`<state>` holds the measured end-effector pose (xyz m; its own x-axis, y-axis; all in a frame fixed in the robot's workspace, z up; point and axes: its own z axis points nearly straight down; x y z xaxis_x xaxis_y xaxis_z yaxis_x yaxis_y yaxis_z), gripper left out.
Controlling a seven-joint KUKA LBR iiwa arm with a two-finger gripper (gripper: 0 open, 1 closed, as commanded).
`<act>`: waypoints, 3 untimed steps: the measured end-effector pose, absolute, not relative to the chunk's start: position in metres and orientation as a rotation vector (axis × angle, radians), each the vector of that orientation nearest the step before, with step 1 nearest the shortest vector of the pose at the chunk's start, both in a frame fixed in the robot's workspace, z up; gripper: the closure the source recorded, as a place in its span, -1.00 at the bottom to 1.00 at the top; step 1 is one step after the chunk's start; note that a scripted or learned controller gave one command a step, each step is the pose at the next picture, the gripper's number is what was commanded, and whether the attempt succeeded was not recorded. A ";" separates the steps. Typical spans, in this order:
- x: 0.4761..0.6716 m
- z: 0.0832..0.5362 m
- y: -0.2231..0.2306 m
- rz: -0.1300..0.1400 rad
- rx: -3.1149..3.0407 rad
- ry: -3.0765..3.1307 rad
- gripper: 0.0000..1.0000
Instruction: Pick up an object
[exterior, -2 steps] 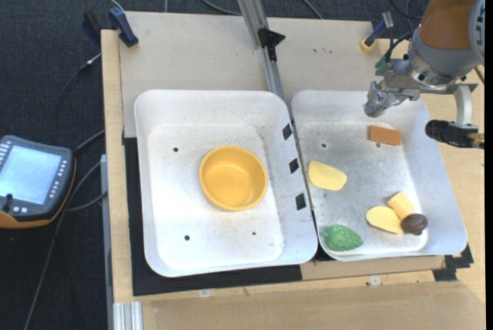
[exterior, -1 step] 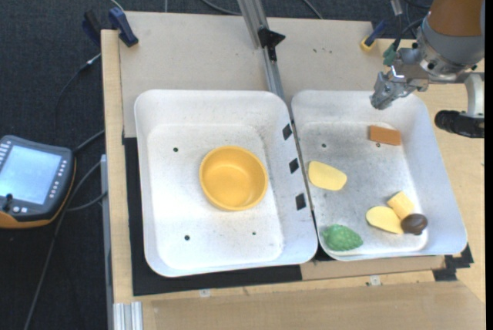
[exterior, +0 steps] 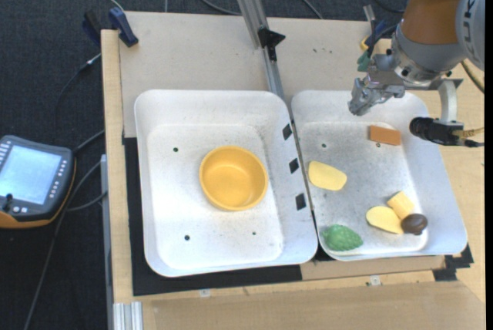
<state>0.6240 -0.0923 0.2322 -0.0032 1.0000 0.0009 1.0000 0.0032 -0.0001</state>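
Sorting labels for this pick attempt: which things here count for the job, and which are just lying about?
Job:
tool
orange block
yellow piece
green lump
brown ball
yellow bowl

Lying about:
handheld pendant
blue clamp

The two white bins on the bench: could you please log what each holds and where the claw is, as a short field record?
left white bin: round yellow plastic bowl, upright, near the middle
right white bin: flat orange block, pale yellow oval piece, green bumpy lump, yellow wedge, short yellow cylinder, dark brown ball
claw: above the right bin's far edge, apart from every item
held: nothing seen
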 end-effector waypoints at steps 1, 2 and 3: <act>0.615 0.242 -0.045 -0.003 -2.216 -2.226 1.00; 0.610 0.248 0.002 -0.002 -2.216 -2.226 1.00; 0.600 0.237 0.047 0.000 -2.216 -2.225 1.00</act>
